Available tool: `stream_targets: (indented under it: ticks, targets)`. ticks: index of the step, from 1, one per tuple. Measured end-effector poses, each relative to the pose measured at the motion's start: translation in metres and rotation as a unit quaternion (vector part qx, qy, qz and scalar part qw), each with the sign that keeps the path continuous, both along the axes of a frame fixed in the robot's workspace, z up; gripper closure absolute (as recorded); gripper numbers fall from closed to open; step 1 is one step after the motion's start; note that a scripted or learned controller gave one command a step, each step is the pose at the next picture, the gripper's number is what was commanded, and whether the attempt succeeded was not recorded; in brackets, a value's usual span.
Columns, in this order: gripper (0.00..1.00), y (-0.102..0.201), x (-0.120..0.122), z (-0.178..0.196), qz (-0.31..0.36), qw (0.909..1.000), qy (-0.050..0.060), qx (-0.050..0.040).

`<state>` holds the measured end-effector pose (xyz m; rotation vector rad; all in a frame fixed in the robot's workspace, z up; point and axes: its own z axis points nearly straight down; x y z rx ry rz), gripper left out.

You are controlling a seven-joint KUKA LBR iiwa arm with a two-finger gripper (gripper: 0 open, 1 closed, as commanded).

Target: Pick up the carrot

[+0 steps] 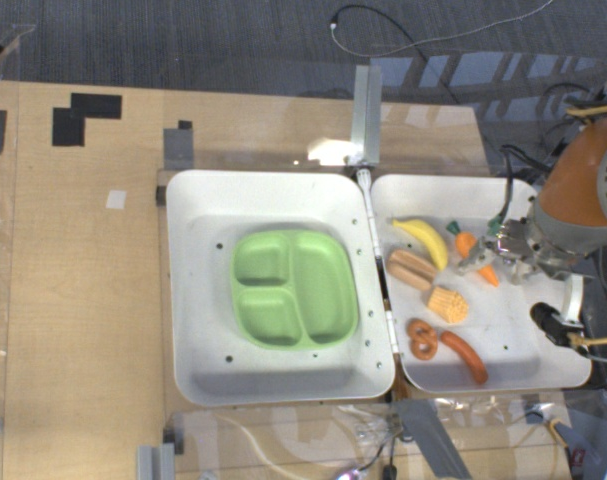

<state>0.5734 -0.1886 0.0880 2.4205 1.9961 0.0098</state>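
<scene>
The carrot (467,243) lies in the right bin (543,353), orange with a green top, just right of the banana. Its middle is hidden under my gripper (486,258), and an orange tip shows again below the gripper. The gripper hangs low over the carrot, reaching in from the right under the arm's orange band (581,183). Whether the carrot is gripped is not visible.
In the right bin also lie a banana (423,239), a hot dog bun (412,268), a corn piece (448,305), a pretzel (422,338) and a sausage (464,357). The left bin (198,268) holds a green divided plate (293,288).
</scene>
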Motion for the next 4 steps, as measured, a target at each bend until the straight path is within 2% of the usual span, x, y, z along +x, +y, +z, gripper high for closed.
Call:
stream_targets:
  ticks: [1,2,3,4]
  targets:
    - [1.00,0.002,0.001,0.009,0.000,1.0000,0.000,0.0014]
    - [1.00,0.050,0.090,0.099,0.020,0.9996,0.018,0.0008]
    - [1.00,0.130,0.095,0.101,0.043,0.9991,0.006,-0.0002]
    - [1.00,0.212,0.095,0.134,-0.014,0.9999,0.005,-0.0003]
